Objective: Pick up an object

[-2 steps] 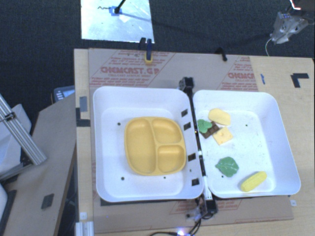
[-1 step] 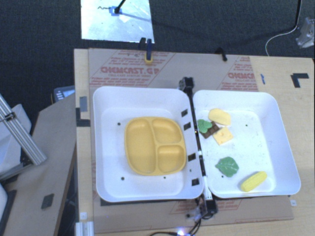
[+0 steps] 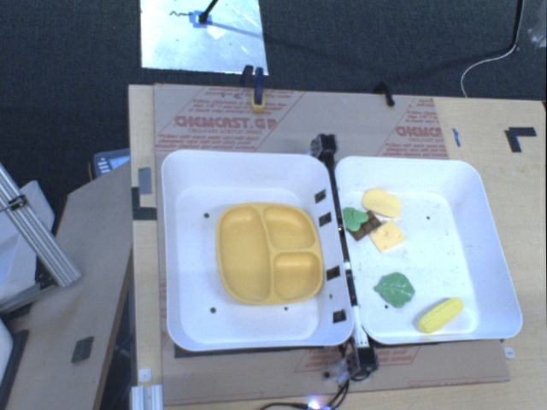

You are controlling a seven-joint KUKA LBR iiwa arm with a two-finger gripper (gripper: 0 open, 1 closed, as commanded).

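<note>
The right bin [image 3: 491, 229] holds several small toy foods. A pale yellow rounded piece [image 3: 381, 202] lies near its upper left, with a yellow cheese-like wedge [image 3: 388, 237] just below it. A green and brown piece [image 3: 356, 221] sits by the bin's left wall. A green leaf [image 3: 395, 289] lies lower down, and a yellow corn cob [image 3: 440, 314] rests near the front edge. In the left bin [image 3: 192, 314] sits a yellow divided plate [image 3: 267, 252] with three compartments, nothing in them.
The bins stand on a cardboard sheet [image 3: 222, 118] on the bench. A black clip strip [image 3: 335, 246] runs between the bins. A shiny plate [image 3: 202, 24] lies on the dark floor at the back, and a metal frame [image 3: 34, 237] stands at the left.
</note>
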